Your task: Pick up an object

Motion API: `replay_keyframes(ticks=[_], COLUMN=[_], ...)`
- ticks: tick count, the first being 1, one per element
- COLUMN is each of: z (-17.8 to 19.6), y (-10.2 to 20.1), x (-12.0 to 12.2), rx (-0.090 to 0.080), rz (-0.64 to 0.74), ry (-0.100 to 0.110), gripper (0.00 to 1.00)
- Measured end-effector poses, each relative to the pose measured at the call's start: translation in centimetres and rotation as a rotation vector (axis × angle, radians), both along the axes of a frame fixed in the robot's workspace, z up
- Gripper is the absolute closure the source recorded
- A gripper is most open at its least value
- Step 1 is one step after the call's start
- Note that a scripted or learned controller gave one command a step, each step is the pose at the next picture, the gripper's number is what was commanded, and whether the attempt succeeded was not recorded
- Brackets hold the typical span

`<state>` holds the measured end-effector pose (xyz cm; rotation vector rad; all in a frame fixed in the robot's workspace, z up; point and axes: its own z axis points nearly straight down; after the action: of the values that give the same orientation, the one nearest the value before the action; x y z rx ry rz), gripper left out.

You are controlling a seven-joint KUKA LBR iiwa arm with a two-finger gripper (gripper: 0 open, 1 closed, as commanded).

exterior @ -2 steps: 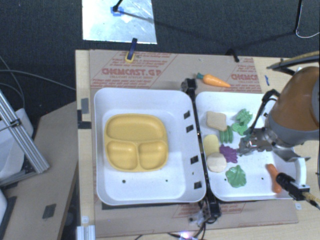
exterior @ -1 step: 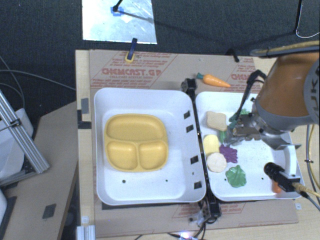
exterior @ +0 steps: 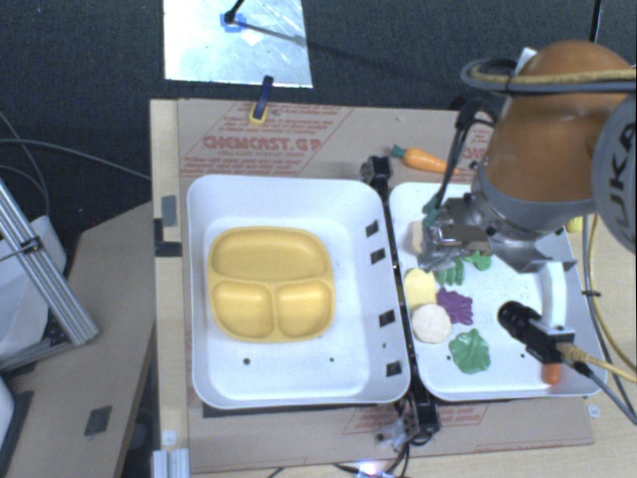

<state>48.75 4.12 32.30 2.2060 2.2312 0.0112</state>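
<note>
My gripper hangs low over the left part of the right bin, just above a green toy partly hidden under it. Below it lie a pale yellow piece, a purple grape bunch, a cream round piece and a green leafy piece. A small orange piece sits at the bin's lower right. I cannot make out anything between the fingers.
The left bin holds a yellow divided plate. An orange carrot lies on the bench behind the right bin. My arm's big grey and orange body covers the right bin's upper right.
</note>
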Motion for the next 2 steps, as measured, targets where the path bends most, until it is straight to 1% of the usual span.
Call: replay_keyframes(ticks=[1,2], z=[4.0,-1.9], y=[6.3,0.5], x=[-0.1,-0.1], rx=[-0.001,-0.003], rz=[-0.002,-0.014], ry=[0.003,0.009], gripper=[1.00,1.00])
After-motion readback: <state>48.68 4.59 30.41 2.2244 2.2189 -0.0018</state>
